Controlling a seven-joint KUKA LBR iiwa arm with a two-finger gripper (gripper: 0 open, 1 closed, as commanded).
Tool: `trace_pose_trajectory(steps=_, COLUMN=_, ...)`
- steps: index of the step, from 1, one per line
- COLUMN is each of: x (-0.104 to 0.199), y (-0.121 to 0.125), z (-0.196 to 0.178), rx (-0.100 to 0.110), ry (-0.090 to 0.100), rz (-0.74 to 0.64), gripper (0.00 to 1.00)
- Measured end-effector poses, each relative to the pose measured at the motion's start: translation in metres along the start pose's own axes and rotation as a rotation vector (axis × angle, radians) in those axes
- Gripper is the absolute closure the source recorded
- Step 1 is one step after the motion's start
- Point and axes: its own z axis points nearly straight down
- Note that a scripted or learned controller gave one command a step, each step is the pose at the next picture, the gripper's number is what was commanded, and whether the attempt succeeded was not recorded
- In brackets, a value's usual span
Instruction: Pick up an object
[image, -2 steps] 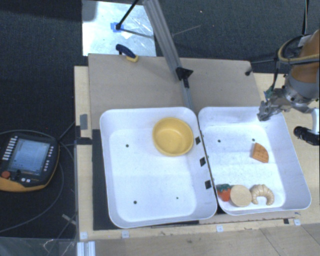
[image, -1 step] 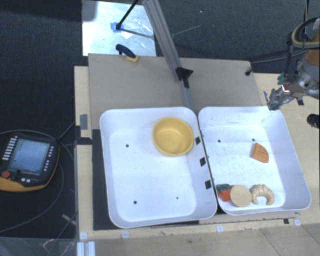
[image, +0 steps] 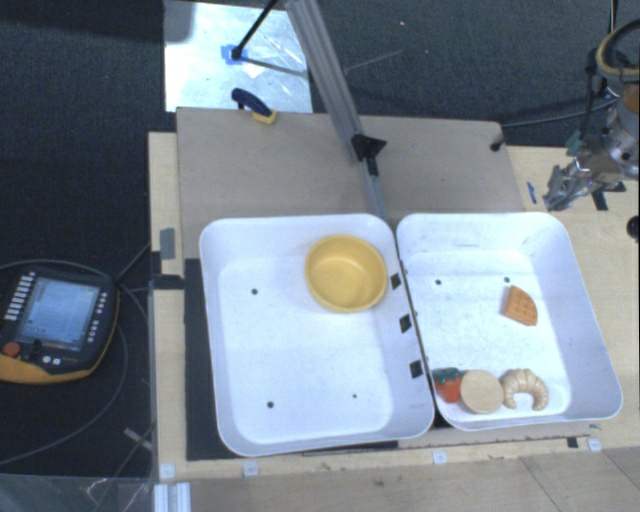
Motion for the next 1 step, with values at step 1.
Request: trace_pose_trajectory(steps=1, x=0.0582, y=-0.0116, z=0.0051, rx=0.002, ry=0.002, rz=-0.003, gripper=1.00)
